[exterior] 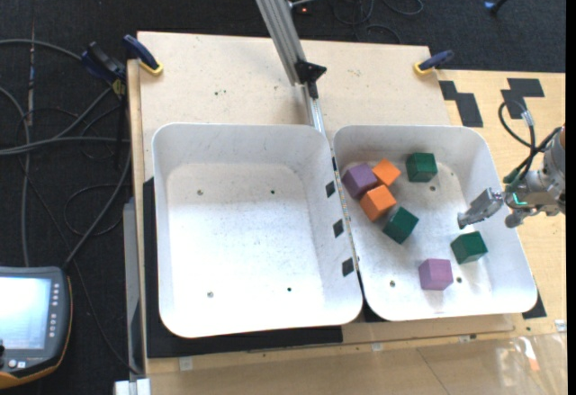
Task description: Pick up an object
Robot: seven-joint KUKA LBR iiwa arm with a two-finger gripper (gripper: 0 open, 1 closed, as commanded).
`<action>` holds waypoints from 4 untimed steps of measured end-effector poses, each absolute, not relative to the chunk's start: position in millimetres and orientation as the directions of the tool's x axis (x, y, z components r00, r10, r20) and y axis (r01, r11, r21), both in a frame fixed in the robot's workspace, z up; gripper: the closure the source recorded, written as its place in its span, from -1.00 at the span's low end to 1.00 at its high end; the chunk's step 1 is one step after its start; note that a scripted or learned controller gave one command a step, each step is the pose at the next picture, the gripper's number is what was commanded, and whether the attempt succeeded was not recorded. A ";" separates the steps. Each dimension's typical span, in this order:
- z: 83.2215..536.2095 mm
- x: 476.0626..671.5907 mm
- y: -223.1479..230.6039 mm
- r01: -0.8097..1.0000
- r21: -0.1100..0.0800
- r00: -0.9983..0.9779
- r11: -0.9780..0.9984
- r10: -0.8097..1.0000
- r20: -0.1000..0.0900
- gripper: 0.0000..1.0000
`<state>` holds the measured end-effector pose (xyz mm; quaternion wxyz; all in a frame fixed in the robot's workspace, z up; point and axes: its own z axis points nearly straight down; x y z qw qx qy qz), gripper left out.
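Note:
The right bin holds several small blocks. A purple block and two orange blocks cluster at its upper left. One green block lies at the back, another green block near the middle. A third green block and a second purple block lie towards the front right. My gripper hangs over the bin's right side, just above the third green block. It is open, with nothing between its fingers.
The left bin sits beside the right one, and the two share a middle wall. A slanted metal rail runs down to the bins' back edge. Blue-and-yellow clamps hold the board's back corners.

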<state>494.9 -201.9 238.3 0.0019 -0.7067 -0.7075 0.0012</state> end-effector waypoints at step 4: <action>123.7 499.5 -204.1 1.000 0.019 0.000 0.000 1.000 -0.010 -1.00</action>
